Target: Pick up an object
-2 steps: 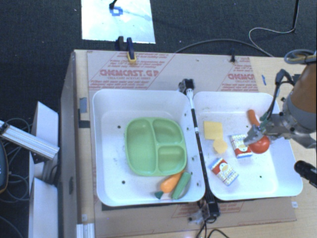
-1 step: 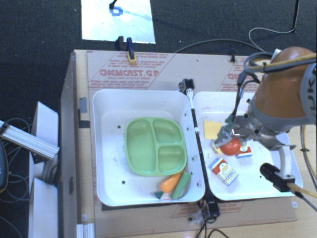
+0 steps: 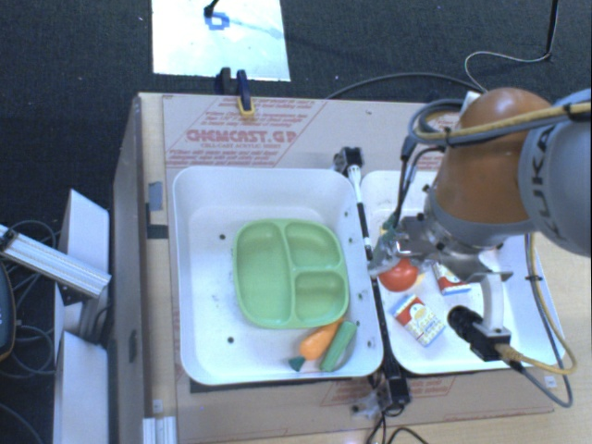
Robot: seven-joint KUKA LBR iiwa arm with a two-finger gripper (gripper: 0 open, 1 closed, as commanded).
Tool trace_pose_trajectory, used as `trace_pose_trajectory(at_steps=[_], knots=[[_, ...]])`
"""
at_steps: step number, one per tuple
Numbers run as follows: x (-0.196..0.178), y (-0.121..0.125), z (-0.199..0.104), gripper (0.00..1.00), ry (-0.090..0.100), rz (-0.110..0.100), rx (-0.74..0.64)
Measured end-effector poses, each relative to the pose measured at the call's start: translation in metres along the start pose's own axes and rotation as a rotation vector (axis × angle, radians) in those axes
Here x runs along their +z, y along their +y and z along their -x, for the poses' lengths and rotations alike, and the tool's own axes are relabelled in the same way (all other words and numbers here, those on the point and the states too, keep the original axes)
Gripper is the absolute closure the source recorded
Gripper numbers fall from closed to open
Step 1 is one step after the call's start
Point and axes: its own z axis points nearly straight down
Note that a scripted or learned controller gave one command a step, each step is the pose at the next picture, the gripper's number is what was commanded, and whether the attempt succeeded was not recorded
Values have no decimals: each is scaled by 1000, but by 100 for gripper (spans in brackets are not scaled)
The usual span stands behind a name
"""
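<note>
The worktop [image 3: 277,132] fills the middle of the frame and carries two shallow white bins side by side. The left bin [image 3: 199,248] sits at centre and holds a green divided plate [image 3: 289,273]; below it, toward the lower edge of that bin, lie an orange carrot [image 3: 318,340] and a green pod-shaped piece [image 3: 339,346], touching each other. The right bin [image 3: 421,359] is largely covered by the arm [image 3: 490,169], which comes in from the right of the frame and hangs over the bin's upper half.

The hand [image 3: 393,252] is low at the right bin's left side, just above a red tomato-like object [image 3: 400,276]; whether it is wide, narrow or gripping cannot be told from this angle. Just below and right of the tomato lies a small printed carton [image 3: 418,320].

By the look of it the step in hand is the approach or grasp on the tomato. The next move calls for a firm closure around it, then a straight lift clear of the bin wall.
</note>
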Motion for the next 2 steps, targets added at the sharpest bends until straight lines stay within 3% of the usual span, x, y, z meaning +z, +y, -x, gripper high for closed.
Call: trace_pose_trajectory(at_steps=[1, 2], knots=[[-25, 20, 44, 100, -2, 1, 2], [-21, 0, 63, 100, -2, 0, 3]])
